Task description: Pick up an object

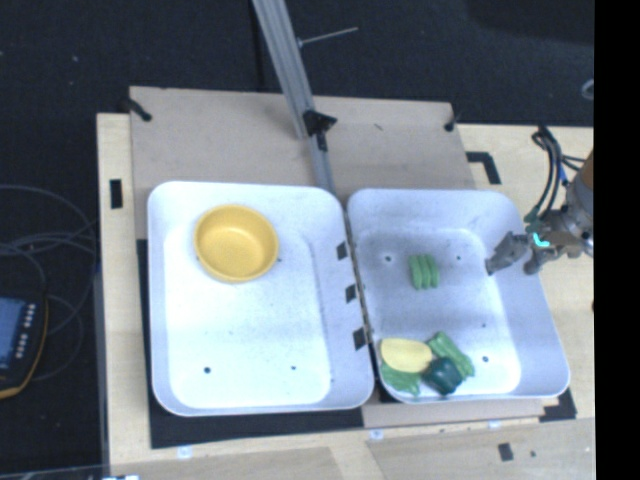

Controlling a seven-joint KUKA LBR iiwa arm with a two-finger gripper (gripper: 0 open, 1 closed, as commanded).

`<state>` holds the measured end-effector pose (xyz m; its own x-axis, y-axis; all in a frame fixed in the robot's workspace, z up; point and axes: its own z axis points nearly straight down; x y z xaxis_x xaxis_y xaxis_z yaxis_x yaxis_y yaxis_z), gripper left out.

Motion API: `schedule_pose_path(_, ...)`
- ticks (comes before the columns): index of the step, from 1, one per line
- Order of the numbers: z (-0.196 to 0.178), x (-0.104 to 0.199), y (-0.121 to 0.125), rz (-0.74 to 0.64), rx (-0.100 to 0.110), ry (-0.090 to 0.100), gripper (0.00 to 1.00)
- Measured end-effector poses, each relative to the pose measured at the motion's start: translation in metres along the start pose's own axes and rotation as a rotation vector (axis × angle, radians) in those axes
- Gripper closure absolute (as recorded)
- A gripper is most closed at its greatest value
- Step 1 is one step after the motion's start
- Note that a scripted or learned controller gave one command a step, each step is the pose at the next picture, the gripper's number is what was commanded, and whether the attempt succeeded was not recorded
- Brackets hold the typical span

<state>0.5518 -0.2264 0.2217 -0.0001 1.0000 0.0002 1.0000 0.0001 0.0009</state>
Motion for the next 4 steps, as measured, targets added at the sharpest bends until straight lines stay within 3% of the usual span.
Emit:
schedule_pose_path(1,0.000,0.000,0.000,0.000,0.000,0.000,0.00)
schedule_pose_path(3,0.103,0.006,-0.008,0.000,0.005,0.001,0.00)
schedule_pose_path(4,0.121,0.005,-0.008,0.001,0.001,-0.001,0.00)
